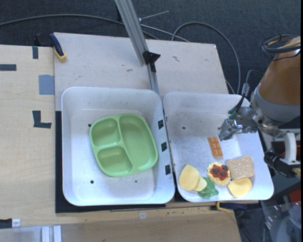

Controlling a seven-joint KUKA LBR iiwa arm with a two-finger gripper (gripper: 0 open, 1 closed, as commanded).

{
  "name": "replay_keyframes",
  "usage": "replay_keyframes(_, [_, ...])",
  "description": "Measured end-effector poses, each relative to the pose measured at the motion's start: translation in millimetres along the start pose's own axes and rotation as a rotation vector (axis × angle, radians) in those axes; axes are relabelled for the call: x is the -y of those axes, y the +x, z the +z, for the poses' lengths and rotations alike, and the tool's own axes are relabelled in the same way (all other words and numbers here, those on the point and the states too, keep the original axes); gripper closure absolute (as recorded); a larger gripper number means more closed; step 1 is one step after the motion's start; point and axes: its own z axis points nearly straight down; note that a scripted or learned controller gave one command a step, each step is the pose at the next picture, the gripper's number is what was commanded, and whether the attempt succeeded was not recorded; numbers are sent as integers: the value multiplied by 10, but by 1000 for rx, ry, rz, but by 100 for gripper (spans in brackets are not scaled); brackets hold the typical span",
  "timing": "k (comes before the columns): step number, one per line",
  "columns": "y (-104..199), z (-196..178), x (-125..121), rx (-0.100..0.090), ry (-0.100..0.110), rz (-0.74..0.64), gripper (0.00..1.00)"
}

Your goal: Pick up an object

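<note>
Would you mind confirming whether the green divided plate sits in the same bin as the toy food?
No, the green divided plate lies in the left bin, while the toy food lies in the right bin.

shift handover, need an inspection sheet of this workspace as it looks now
surface: bench bearing two shallow white bins, left bin and right bin
job's things: orange stick, bread slice, red-topped piece, yellow pieces and a green bit, all in the right bin
clutter: green divided plate in the left bin
grippers: gripper over the right bin, above the orange stick, holding nothing seen
cables: dark cables behind the bench
surroundings: metal pole, blue and yellow clamp, dark floor
</note>
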Motion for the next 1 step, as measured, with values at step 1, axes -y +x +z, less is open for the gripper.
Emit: replay_keyframes(1, [1,-434,-11,0,2,0,100])
